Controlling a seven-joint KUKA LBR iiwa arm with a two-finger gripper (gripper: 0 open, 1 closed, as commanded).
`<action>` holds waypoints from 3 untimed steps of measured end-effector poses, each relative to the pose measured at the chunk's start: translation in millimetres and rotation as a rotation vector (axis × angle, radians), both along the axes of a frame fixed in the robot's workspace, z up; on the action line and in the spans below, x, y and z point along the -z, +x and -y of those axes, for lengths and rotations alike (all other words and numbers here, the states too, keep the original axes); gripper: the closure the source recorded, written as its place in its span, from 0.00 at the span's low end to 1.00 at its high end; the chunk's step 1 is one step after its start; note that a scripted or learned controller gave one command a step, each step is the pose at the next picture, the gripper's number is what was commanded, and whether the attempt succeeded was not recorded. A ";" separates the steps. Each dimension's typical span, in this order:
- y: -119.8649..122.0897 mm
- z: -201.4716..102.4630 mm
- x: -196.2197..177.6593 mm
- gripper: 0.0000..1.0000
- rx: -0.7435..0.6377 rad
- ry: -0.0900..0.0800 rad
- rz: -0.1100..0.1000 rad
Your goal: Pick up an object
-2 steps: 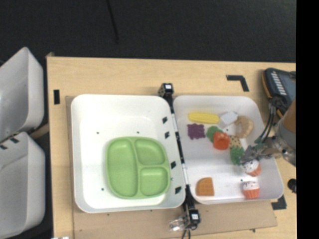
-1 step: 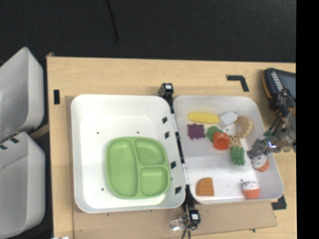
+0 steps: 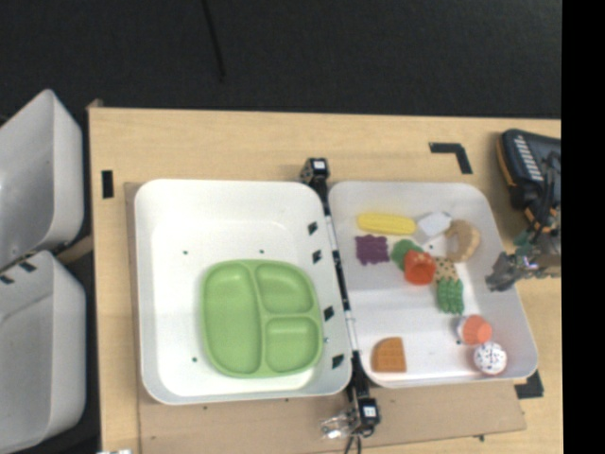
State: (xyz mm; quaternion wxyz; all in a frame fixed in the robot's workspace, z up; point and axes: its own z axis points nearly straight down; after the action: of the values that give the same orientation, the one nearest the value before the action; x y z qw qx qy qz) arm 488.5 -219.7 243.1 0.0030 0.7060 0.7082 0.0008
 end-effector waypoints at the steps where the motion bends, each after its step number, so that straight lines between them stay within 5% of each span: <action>1: 18.2 -39.1 -1.9 1.00 -0.003 0.002 -0.003; 3: 72.9 -136.0 13.7 1.00 -0.003 0.003 -0.003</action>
State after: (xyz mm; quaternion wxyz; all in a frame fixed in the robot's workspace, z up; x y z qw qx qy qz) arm 561.4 -83.6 229.4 0.0011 0.7049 0.7093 0.0008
